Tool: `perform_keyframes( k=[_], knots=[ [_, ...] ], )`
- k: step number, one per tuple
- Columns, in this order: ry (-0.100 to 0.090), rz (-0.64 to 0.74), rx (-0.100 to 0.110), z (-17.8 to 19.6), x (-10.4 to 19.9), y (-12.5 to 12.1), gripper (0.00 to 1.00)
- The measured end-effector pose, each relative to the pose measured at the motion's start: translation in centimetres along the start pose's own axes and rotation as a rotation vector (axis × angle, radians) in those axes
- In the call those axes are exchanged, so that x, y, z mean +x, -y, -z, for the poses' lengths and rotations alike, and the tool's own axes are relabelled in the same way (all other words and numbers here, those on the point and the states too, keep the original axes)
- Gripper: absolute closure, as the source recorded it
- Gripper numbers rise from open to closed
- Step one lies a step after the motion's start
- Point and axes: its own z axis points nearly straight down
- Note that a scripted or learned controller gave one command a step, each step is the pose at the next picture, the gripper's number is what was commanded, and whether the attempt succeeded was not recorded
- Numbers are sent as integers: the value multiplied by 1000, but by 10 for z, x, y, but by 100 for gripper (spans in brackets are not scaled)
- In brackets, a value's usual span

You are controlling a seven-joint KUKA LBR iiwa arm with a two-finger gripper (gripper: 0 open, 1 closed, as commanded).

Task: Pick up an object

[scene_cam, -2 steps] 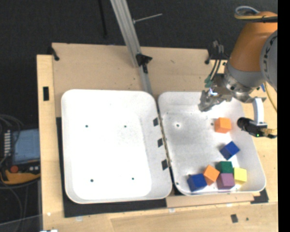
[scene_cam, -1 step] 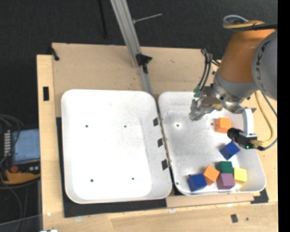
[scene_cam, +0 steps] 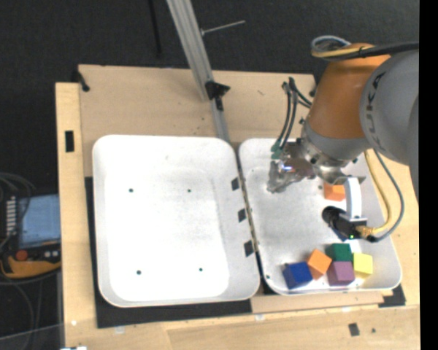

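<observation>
The grey arm (scene_cam: 383,86) with its orange band (scene_cam: 339,97) reaches in over the right bin (scene_cam: 277,232), and its pincer (scene_cam: 281,179) hangs low over the far left part of that bin, close to the seam where the two bins meet. Whether the pincer is open or closed cannot be told from this angle — the tips are a small blur against the white floor, and nothing can be made out between them. The blocks lie well apart from it. Five sit bunched in the bin's near right corner: a blue block (scene_cam: 297,274) nearest the bin's left side, an orange block (scene_cam: 320,262) just beside it, a purple block (scene_cam: 342,272) touching a yellow block (scene_cam: 363,264), and a green block (scene_cam: 341,252) just behind them. A second orange block (scene_cam: 334,192) lies farther back by the bin's right side, partly hidden under the arm's wrist. The left bin (scene_cam: 168,217) sits beside the right one on the pale wooden counter (scene_cam: 139,97) — its white floor shows four small dark dots.
</observation>
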Motion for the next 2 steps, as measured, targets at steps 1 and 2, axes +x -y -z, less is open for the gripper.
perform_keyframes(
  k=[1, 2],
  knots=[
    [-3, -1, -1, 6, 51, 9, 100],
    [-3, 2, -1, 17, 104, 30, 100]
  ],
)
